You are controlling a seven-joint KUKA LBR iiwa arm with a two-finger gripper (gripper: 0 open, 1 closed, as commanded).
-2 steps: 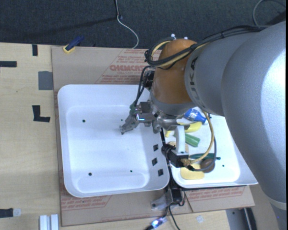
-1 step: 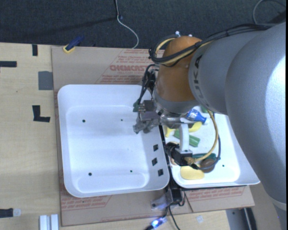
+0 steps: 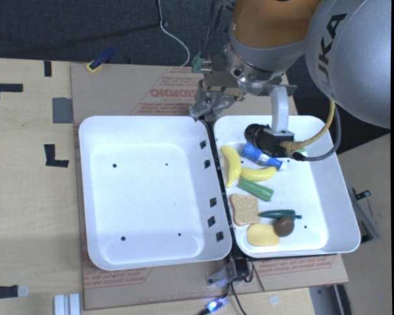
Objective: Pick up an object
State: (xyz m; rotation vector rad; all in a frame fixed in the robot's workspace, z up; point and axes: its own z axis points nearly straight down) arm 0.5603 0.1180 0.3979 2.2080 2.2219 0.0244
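Observation:
The right bin [image 3: 328, 202] holds several small items. A yellow banana [image 3: 231, 165] lies near the divider, with a second curved yellow piece [image 3: 258, 173] beside it. Above them rests a blue tube [image 3: 262, 155] with a white end. Further down are a green cucumber [image 3: 255, 189], a tan slice of bread [image 3: 245, 209], a dark green pod [image 3: 277, 213], a brown lump [image 3: 284, 226] and a yellow lemon [image 3: 262, 235]. My gripper [image 3: 207, 108] hangs over the far end of the divider between the bins, above and left of the banana, touching none of the items.
The left bin [image 3: 92, 176] sits beside the right one on a cardboard sheet [image 3: 138, 90]. The big grey and orange arm [image 3: 295, 18] looms over the far right corner. A blue and yellow clip [image 3: 100, 59] lies behind the cardboard.

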